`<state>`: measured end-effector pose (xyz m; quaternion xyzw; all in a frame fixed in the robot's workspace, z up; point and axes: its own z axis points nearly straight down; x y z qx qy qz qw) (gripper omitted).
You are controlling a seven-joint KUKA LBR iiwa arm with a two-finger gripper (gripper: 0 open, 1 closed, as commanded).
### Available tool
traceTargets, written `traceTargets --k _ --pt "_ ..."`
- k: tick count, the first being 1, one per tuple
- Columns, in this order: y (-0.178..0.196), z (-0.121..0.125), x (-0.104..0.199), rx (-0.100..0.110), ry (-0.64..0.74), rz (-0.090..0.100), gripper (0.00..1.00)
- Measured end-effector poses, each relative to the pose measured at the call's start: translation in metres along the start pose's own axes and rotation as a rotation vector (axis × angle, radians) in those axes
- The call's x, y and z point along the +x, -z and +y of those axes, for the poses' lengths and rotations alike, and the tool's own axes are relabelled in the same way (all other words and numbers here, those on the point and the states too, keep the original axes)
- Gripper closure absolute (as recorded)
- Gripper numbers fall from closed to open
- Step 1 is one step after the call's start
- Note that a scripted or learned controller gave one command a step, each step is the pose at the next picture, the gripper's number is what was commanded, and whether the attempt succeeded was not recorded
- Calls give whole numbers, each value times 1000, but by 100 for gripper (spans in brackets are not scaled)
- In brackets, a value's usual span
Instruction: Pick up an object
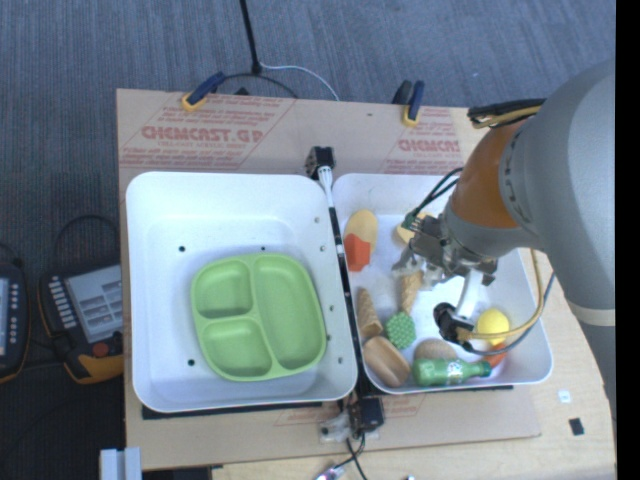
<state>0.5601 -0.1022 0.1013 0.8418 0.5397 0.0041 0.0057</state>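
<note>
Arm reaches in from the right, gripper point(437, 264) down inside the right bin point(534, 360), over the toy food pile. Jaw state: cannot tell, the wrist and cabling block the view. Nothing is visibly between them, so no grasp confirmed.

Candidate objects all sit in the right bin. Pale yellow piece point(361, 227) at the upper left of the bin, orange-red piece point(357, 254) touching just below it. Tan bread-like stick point(410, 289) right beside the gripper. Brown ridged stick point(369, 311) along the bin's left wall, green bumpy piece point(401, 330) just right of it. Brown bun-like piece point(386, 360) at the near left corner, green bottle point(449, 371) lying flat along the near wall. Yellow lemon-like ball point(492, 322) to the right, under cables.

Left bin point(155, 218) holds a green divided plate point(260, 315), three compartments, lying flat.
</note>
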Motion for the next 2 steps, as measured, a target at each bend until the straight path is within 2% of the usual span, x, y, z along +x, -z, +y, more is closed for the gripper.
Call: traceTargets --k 1,2 --pt "58 -19 -12 15 -62 -3 100" --pt "102 -83 11 17 16 -2 100"
